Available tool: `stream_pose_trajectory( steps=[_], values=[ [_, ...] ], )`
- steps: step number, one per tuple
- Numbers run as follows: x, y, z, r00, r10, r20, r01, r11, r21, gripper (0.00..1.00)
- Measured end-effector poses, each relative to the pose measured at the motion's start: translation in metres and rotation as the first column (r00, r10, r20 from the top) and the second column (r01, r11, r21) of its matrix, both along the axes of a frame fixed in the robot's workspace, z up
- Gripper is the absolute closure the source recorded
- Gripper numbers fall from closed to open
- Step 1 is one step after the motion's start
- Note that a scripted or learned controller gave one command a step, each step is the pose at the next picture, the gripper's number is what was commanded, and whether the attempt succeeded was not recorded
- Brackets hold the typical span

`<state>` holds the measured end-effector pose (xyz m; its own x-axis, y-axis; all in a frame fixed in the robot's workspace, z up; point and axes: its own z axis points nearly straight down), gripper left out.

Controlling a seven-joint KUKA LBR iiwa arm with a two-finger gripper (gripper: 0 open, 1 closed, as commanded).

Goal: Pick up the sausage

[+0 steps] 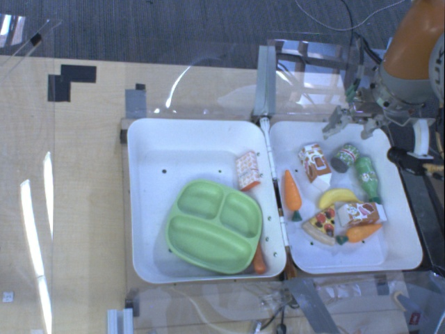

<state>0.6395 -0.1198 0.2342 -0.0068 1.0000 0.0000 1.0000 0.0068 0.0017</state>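
White left bin (149, 186): the green divided plate (215, 225) fills most of it. Gripper (356, 122) hangs spread over the right bin (407, 252), pinching nothing. Reddish-brown sausage (259, 260) sits wedged between plate and bin wall. Probably light, stiff, slick plastic, so pinch across its exposed end.

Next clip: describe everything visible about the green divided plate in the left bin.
The green divided plate is pale green, looks like matte plastic, with rounded corners and three shallow compartments: two smaller ones at the far side, one long one nearer the camera. It holds nothing. It lies flat but turned askew, in the near right part of the left bin. An orange item peeks out from under or beside its near right edge, by the bin's wall.
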Motion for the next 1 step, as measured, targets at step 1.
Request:
stream_pose_trajectory(
  steps=[1],
  values=[
    [-0.0486, 0.0192, -0.1366, 0.997, -0.071, -0.001, 0.071, 0.997, 0.001, 0.0]
  ],
)
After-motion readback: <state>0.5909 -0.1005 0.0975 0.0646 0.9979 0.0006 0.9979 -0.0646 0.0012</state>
